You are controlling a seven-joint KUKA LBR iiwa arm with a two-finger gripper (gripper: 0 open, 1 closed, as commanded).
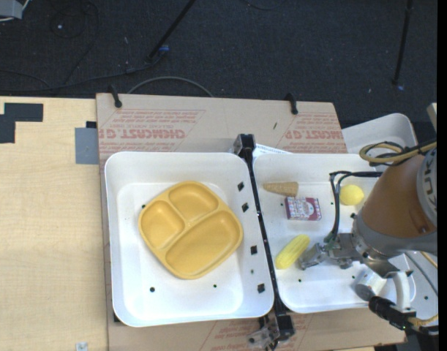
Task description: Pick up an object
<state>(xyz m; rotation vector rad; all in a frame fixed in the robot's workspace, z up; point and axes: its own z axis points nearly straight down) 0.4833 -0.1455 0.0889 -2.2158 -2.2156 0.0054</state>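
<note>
In the right bin lie a yellow corn cob, a small purple and white box, a tan wedge and a yellow ball. My gripper is low in this bin, reaching in from the right, just to the right of the corn cob's lower end. It looks open, with nothing between its fingers. The grey arm with its orange band covers the bin's right side.
The left bin holds a yellow divided plate. A black divider runs between the bins. Cables and arm parts crowd the right bin's lower right corner.
</note>
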